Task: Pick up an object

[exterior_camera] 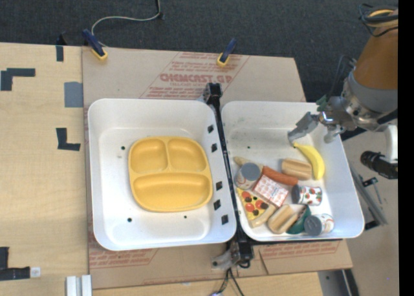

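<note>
Toy food heaped at right bin (352, 220) near corner – soda can (313, 224), bun (280, 218), pizza slice (253, 204) touching. Risk: fingers wedge between neighbours, slip. Banana (312, 159) freer, just below gripper (315, 126) – jaws spread, nothing held. Risk: curved peel rolls out.

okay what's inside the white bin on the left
A yellow divided plate lies flat inside the left bin, its three compartments bare. Whatever the plate covers on the bin floor cannot be seen.
</note>
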